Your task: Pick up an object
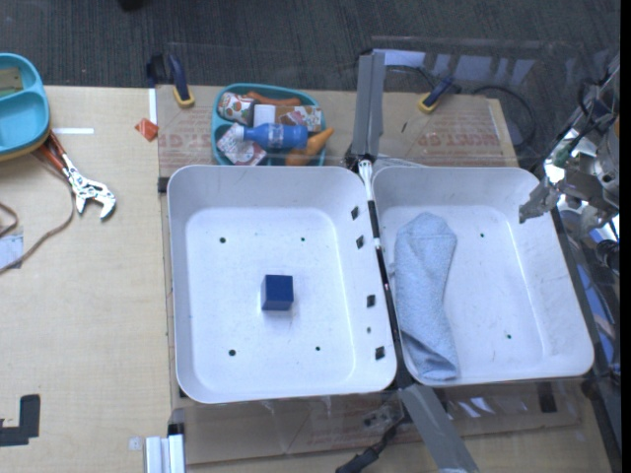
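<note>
Camera view has your gripper [545,197] parked way over at the right rim of the right bin [552,294], high and off to the side. Honestly can't tell its state from here, that whole end of the arm is a tangle of grey metal and cables cut off by the frame edge.

Your two candidates sit well apart. The blue cube [278,292] sits alone near the middle of the left bin [197,264], nothing touching it. The grey-blue cloth [427,294] lies in a long crumpled strip along the left side of the right bin, running from the upper middle down to the lower rim.

What I'd worry about:
- The cloth is the nearer thing, but it's limp. Pinch a thin fold and it probably slides out on the lift, or you only drag it.
- The cube means crossing the divider [375,264] between the bins. Come in low and you could clip that rim or its little black clips.
- The cube is small with flat sides, so a slightly off approach likely just nudges it away.

Can't see whether anything's tucked under the cloth either.
</note>
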`<state>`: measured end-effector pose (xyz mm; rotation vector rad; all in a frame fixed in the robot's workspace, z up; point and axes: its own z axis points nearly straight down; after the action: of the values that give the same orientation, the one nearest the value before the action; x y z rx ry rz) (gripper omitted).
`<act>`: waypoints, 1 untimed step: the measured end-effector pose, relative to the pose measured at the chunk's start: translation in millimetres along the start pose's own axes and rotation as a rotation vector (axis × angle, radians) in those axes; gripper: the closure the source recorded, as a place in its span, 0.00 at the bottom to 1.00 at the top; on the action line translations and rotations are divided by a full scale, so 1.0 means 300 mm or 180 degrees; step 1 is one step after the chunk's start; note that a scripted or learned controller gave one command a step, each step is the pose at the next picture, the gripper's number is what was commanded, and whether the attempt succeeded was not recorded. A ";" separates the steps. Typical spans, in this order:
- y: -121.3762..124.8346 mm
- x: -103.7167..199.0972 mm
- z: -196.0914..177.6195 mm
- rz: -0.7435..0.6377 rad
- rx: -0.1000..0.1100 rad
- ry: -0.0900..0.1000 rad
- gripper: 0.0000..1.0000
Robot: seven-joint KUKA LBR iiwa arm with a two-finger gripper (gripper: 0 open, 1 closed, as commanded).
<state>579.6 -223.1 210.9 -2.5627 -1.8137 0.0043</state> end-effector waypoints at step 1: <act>-0.041 0.017 -0.210 0.1011 -0.0004 -0.0002 0.00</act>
<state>570.0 -214.1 273.8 -2.8190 -1.3863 0.0046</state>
